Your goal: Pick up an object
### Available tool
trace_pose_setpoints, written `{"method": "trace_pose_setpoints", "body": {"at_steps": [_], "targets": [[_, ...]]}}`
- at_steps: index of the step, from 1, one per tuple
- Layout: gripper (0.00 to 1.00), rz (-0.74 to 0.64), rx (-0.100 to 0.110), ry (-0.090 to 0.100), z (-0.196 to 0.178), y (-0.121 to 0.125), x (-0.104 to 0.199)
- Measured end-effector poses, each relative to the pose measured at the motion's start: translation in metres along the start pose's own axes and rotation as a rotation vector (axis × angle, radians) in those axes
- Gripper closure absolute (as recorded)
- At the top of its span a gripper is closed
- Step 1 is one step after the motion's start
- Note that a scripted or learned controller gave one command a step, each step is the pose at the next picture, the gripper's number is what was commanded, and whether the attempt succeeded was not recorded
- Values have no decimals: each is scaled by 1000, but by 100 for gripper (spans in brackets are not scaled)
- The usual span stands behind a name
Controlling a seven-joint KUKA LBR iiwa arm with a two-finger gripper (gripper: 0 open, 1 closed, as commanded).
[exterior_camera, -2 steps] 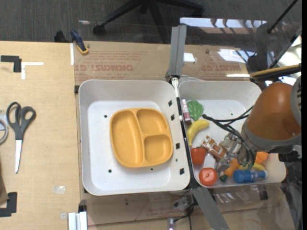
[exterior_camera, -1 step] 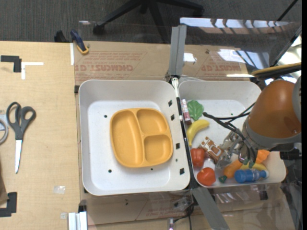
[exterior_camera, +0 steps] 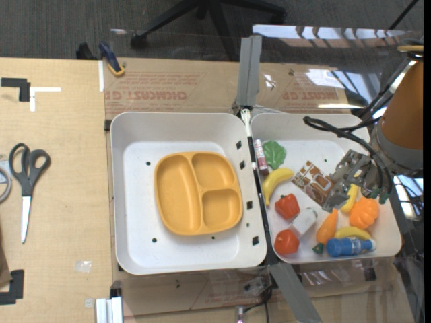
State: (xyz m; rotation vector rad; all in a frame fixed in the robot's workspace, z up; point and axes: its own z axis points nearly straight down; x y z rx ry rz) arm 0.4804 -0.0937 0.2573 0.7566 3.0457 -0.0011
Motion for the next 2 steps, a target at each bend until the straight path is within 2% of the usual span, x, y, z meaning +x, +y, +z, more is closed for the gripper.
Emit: {"method": "trace_pose_setpoints", "body": {"at_steps": [1, 2], "targets": [[0, 0, 0, 0, 0, 0, 0], [0, 30, 1, 3, 74, -11, -21]]}}
